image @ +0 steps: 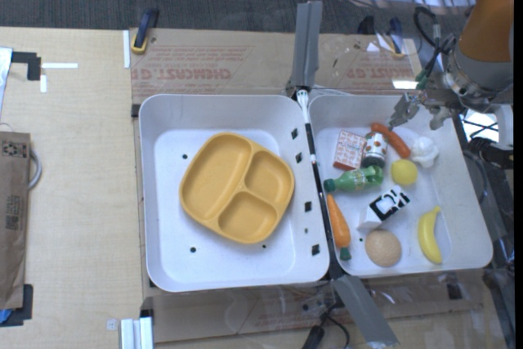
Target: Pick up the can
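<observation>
Nearest, carrot point(338, 223); can point(375, 149) stands upright; fingers point(421, 112) hang above, openness impossible to tell.

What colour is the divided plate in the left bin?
The divided plate is yellow-orange, plain with no pattern; the camera view shows it clearly.

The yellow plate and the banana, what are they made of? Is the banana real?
The yellow plate looks like matte moulded plastic: one even colour, smooth raised dividers. The banana looks like toy plastic too, uniformly bright and unspotted, but this view can't settle whether it's real.
</observation>
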`<state>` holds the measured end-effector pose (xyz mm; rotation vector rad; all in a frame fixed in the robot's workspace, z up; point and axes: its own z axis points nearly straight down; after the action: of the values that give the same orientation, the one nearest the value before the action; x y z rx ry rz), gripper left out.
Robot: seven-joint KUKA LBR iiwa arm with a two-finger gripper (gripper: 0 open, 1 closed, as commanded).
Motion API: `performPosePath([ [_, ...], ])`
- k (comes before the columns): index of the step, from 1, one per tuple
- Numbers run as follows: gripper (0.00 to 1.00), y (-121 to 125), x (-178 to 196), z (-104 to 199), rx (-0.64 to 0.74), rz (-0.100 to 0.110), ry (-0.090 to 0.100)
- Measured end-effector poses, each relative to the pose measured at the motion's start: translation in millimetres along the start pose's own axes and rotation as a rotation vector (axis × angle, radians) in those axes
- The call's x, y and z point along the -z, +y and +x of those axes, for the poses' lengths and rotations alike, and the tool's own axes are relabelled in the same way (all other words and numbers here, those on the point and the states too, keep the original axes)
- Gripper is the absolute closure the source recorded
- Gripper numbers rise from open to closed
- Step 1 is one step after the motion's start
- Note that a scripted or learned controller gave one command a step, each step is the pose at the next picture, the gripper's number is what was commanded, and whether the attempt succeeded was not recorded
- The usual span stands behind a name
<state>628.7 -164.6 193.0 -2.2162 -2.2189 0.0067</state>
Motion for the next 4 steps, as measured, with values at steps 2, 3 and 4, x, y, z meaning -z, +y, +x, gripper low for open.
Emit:
performPosePath([
  [2, 0.0, 30, 246, -59, 0.393, -0.003, -0.003],
  [3, 0.0, 30, 144, -58, 0.211, 0.0, -0.001],
  [4, 0.0, 9, 245, -58, -0.173, 0.0, -0.002],
])
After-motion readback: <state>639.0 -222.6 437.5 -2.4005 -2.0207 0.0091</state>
